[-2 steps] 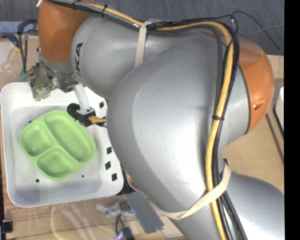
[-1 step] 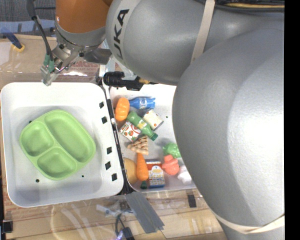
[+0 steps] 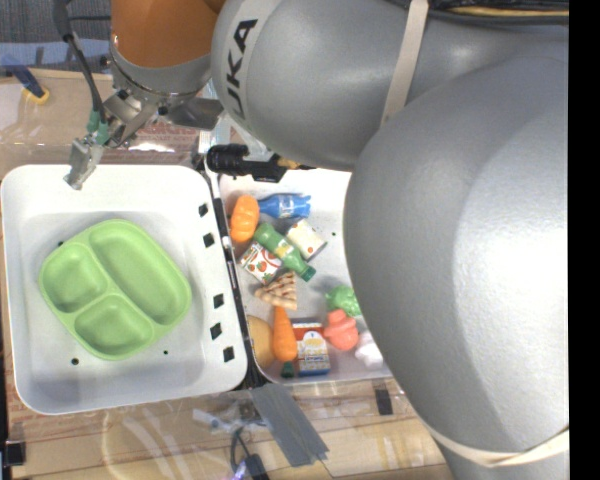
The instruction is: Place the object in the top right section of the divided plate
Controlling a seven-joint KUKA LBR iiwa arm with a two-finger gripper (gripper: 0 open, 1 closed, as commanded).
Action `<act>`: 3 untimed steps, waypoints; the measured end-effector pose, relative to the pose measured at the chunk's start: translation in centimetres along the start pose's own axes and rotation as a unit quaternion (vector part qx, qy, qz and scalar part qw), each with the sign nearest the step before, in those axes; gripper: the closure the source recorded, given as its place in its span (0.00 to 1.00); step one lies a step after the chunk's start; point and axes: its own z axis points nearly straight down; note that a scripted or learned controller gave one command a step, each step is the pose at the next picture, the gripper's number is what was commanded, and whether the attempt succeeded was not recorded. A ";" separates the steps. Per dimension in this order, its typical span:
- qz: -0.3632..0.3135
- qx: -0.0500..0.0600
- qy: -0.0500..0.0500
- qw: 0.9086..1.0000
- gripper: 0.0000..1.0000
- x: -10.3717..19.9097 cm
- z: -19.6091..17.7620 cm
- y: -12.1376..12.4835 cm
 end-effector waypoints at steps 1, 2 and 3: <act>0.127 0.004 0.002 0.992 0.00 3.0 10.8 -3.0; 0.126 0.004 0.001 0.992 1.00 2.9 9.7 -2.9; 0.038 -0.001 0.001 0.999 1.00 4.2 21.0 -4.8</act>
